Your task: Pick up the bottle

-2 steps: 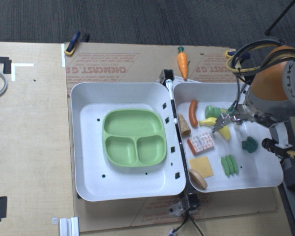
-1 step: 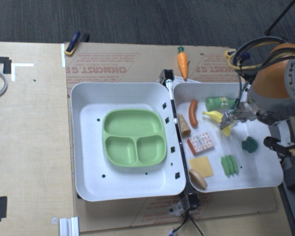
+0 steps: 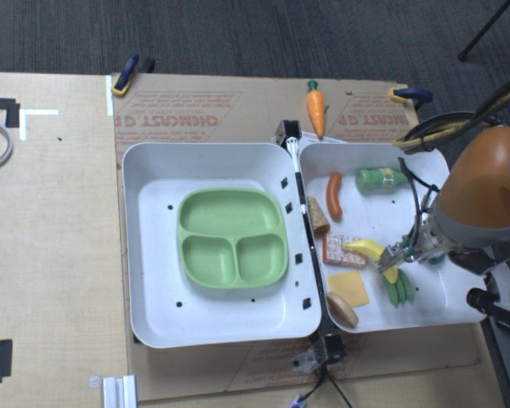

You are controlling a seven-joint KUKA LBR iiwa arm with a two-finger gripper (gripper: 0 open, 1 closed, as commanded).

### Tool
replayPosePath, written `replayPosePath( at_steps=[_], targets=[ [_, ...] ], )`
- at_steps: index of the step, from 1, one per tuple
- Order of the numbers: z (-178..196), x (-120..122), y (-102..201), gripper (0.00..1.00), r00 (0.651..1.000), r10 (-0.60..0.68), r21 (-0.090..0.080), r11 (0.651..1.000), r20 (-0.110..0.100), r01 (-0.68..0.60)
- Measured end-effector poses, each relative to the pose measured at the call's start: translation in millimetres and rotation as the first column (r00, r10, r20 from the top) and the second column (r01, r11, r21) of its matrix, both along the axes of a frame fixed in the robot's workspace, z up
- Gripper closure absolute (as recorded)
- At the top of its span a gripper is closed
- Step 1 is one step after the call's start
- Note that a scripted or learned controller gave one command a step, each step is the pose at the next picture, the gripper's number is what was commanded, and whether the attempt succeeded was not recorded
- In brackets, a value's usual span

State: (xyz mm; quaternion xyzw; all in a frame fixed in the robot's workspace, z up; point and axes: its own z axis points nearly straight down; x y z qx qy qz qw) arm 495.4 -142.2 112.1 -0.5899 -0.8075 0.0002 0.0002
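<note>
Two shallow white bins stood side by side on the worktop (image 3: 51,253): the left bin (image 3: 144,228) and the right bin (image 3: 425,300). The left bin held one green tray (image 3: 234,238) with three compartments. The right bin held one green bottle (image 3: 380,179), one sausage (image 3: 334,195), one banana (image 3: 365,248), one yellow cheese slice (image 3: 349,288), one green bean pod (image 3: 399,289) and one wafer block (image 3: 334,249). One toy carrot (image 3: 314,107) lay behind the bins. One robot arm (image 3: 484,185) reached in.

Dark grey carpet floor (image 3: 238,24) beyond the bench; light wooden benchtop (image 3: 51,270); brown cardboard sheet (image 3: 204,117) clamped at blue clips (image 3: 126,73).
</note>
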Motion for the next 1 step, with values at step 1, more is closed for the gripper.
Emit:
replayPosePath(
  at_steps=[1],
  targets=[
    [175.6, -17.5, -53.1, 1.00, 0.999, 0.043, -0.001, 0.999, 0.001, -0.043]
  ],
)
